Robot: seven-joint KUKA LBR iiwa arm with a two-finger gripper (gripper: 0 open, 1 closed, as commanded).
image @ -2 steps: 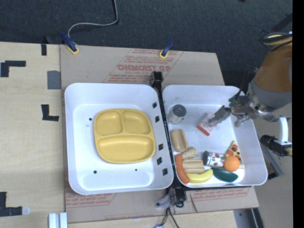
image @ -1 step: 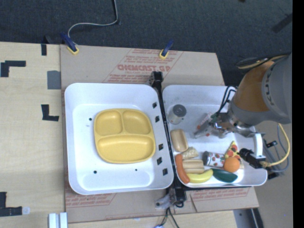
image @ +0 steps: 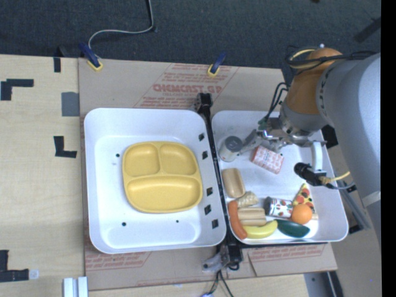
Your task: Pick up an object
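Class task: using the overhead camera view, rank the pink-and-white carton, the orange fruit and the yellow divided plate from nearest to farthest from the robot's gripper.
Measured from the gripper:
1. Pink-and-white carton, just below it in the right bin.
2. Orange fruit, at that bin's lower right corner.
3. Yellow divided plate, across the divider in the left bin.

Views: one, fixed above the bench (image: 37,166).
Facing: downward at a slant, the bench's far edge and dark floor (image: 204,17) at top.
Range: medium; both bins sit whole in frame with bench margin at left and bottom.
Centre: left bin (image: 99,184) mid-frame, right bin (image: 334,224) toward the right.
Arm (image: 346,98): enters from the right, cropped by the frame edge.
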